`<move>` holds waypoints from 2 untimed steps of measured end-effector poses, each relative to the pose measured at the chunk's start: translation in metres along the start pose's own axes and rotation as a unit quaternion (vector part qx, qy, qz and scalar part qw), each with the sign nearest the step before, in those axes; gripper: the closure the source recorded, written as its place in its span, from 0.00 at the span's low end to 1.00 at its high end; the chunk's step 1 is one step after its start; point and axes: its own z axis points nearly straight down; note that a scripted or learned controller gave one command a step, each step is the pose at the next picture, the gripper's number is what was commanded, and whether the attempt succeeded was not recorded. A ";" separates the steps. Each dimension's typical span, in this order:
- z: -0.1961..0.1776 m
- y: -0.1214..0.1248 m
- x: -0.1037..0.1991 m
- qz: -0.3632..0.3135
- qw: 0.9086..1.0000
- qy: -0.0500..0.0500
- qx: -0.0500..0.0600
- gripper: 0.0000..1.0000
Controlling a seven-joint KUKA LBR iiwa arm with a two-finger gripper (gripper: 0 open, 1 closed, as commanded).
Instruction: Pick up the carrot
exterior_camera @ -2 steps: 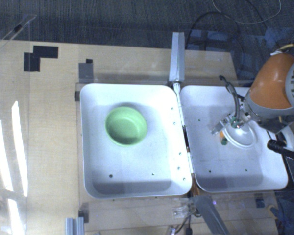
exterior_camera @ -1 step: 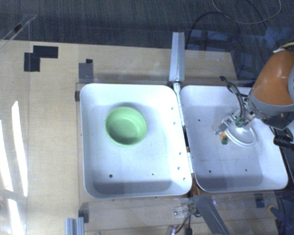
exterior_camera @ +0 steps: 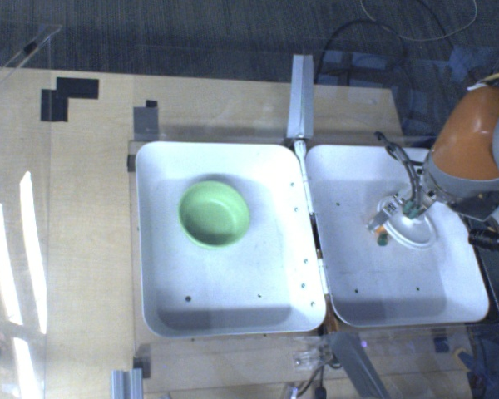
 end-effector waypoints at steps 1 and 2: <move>0.000 0.005 0.005 0.014 1.000 -0.004 0.002 0.00; 0.000 -0.001 0.000 -0.008 1.000 -0.002 -0.001 0.00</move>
